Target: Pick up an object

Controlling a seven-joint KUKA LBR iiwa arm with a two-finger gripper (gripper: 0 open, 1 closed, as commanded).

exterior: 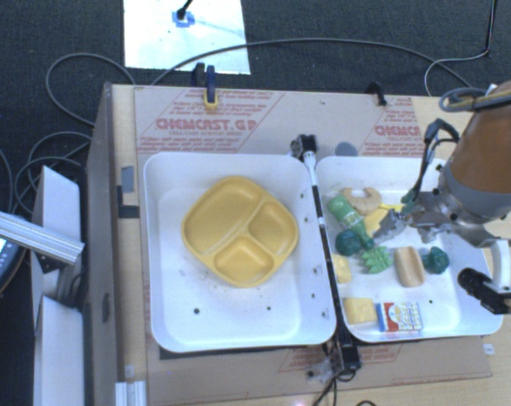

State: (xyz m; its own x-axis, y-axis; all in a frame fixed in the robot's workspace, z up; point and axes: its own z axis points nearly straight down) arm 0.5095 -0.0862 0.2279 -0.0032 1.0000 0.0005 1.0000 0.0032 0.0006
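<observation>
Fingers: I am not seeing whether the gripper (397, 223) is parted; crowded toys (367, 245) are risking a glancing miss.

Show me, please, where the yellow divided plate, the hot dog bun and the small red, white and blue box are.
yellow divided plate (239, 228): camera view, its centre ridge.
hot dog bun (408, 266): camera view, its top.
small red, white and blue box (399, 316): camera view, its face.

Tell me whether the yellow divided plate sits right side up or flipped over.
Right side up: the yellow plate in the left bin shows its three hollow compartments facing the camera.
</observation>
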